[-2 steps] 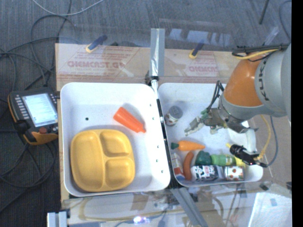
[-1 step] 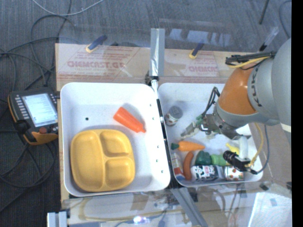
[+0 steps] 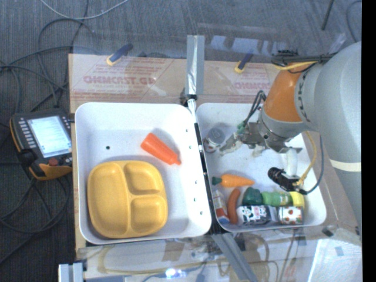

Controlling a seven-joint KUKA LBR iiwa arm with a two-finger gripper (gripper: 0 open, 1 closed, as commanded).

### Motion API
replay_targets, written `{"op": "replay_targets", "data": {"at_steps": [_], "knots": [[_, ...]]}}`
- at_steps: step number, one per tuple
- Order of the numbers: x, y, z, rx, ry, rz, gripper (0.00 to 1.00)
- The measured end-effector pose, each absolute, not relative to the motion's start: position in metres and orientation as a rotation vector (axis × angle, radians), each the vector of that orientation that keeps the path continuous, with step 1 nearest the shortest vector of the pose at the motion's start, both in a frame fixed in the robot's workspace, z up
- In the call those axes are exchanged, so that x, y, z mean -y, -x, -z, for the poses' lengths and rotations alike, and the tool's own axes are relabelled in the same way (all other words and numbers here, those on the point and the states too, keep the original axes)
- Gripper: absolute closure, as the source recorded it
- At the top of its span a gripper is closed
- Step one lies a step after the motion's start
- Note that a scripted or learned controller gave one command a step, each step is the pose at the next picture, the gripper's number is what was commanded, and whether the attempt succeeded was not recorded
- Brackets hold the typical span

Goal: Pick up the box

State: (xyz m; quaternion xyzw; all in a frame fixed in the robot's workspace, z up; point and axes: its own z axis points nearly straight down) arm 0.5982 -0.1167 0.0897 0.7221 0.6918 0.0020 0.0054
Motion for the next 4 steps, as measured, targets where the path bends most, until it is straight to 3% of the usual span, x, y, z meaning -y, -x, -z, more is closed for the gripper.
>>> {"op": "replay_targets", "data": {"at_steps": [1, 2, 3, 4], "knots": [[0.113, -0.648, -0.090, -2.106, -2.312, 0.002, 0.00], [0.109, -0.586, -0.090, -2.247, -2.179, -0.008, 0.00], [0.118, -0.652, -0.087, -2.113, -2.375, 0.048, 0.00], [0.159, -0.657, -0.086, -2.106, -2.409, 0.057, 0.00]]}}
